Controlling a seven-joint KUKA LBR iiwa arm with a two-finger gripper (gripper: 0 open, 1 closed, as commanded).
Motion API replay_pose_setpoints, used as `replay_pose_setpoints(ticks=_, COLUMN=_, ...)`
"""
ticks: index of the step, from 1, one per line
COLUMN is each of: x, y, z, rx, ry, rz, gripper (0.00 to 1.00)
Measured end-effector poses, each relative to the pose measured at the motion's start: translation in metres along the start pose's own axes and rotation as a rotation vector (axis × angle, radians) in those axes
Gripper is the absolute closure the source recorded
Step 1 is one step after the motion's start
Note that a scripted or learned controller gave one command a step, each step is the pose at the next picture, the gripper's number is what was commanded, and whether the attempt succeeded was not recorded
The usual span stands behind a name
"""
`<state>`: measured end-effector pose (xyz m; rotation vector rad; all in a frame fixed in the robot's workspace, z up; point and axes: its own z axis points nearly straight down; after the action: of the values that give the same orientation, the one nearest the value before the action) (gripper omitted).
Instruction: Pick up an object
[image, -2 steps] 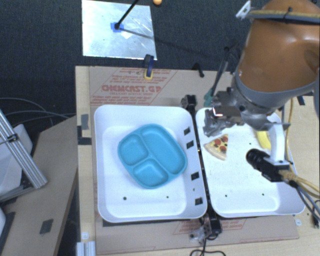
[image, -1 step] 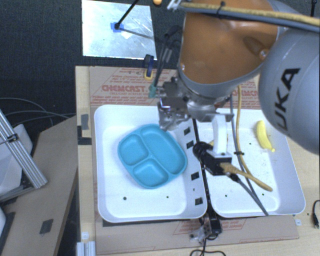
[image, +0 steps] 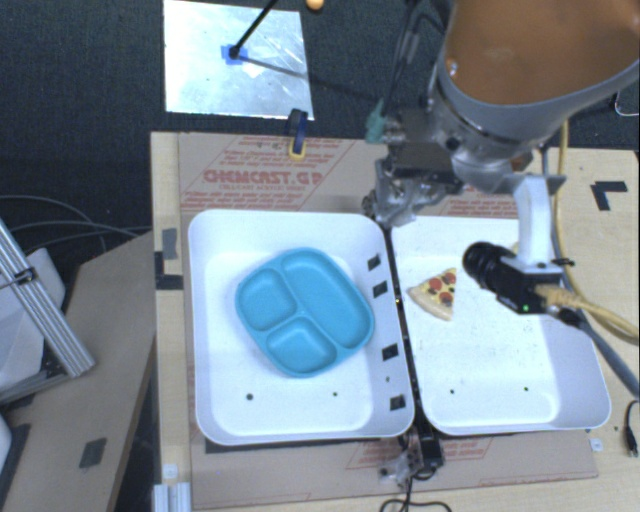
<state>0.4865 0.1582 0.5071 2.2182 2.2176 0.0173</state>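
A toy pizza slice (image: 435, 294) lies flat in the right bin (image: 500, 400).

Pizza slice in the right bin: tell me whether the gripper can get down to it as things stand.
Probably yes. The pizza slice lies flat on bare floor in the right bin, nothing on top of it. A black camera on the arm sits just beside it, which could crowd the approach.
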Motion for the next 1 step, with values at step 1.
replay_pose_setpoints(ticks=1, x=0.0704, y=-0.0012, z=0.0195, rx=0.011, ry=-0.002, rz=-0.011, gripper=1.0)
